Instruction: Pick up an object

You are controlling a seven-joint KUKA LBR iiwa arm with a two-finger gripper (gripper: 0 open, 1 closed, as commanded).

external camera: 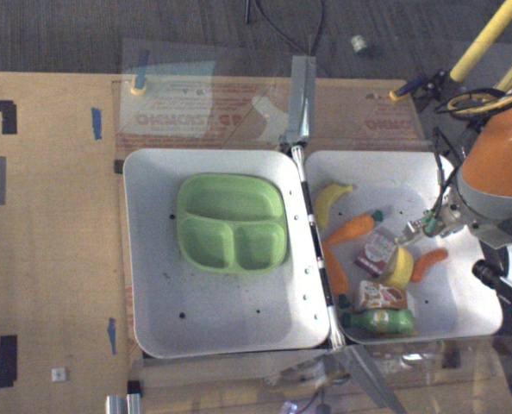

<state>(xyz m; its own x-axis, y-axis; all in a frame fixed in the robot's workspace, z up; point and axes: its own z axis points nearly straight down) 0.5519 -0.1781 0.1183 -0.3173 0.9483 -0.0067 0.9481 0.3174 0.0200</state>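
Reaching in from the right, the arm (490, 166) hangs low over the right bin (484, 313), its orange band above the wrist and the jaws (430, 225) poised just beside the cluster of toy food, probably because that is where the pickable things are piled. Whether the jaws stand apart or together cannot be told at this size, and nothing shows between them. Any of the items in that bin could serve as the task's thing. Counted, they are: one banana (329, 202) near the bin's left wall, one carrot with a green top (352, 228) just beside it, one orange piece (334, 270) lying along the left wall, one small orange-red piece (428, 264) to the right, one yellow fruit (401, 267) touching a small packet (377, 249), one printed carton (382, 297), and one green bottle-like item (380, 321) at the near edge. The nearest to the jaws look to be the packet and the yellow fruit. One green divided plate (232, 222), with three compartments, sits alone in the left bin (152, 300), likely set there as a spare target. Two bins in all rest side by side on the table (49, 231).
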